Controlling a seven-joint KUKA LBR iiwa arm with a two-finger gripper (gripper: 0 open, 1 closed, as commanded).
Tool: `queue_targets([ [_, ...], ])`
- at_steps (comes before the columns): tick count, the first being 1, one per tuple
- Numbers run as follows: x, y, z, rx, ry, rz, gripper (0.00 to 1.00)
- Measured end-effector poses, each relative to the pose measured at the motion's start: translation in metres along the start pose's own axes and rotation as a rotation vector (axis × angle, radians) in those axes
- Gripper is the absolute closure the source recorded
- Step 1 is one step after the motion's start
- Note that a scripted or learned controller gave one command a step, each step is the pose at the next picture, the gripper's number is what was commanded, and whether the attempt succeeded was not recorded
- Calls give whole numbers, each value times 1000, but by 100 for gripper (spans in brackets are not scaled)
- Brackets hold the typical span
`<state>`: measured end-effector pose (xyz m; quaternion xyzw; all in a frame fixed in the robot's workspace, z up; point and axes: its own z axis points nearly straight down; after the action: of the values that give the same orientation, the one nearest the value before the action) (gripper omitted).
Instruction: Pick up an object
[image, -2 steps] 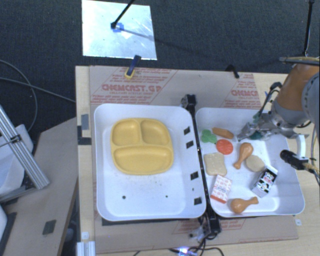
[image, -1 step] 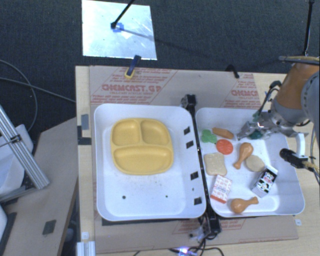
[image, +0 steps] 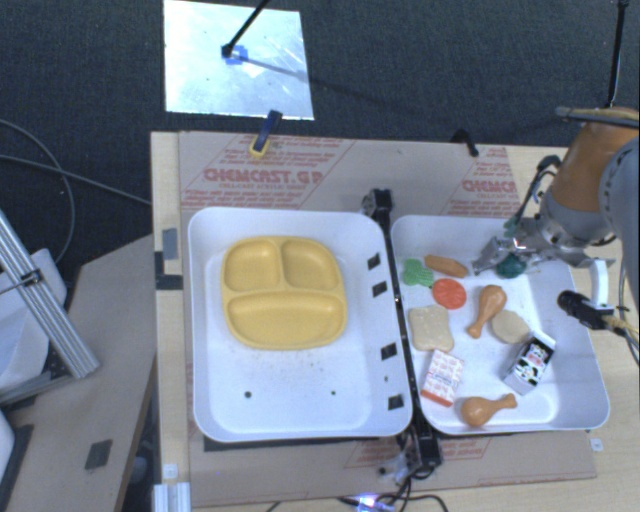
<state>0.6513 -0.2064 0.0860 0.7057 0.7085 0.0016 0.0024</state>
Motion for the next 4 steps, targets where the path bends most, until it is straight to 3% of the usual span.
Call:
queue_targets([
  [1,0,1,-11,-3,-2,-2,100],
  [2,37,17,-21,13,2,-3,100],
  [3,123,15,-10,11,-1,-3,100],
  [4,202,11,-105,-4,4,-8,100],
])
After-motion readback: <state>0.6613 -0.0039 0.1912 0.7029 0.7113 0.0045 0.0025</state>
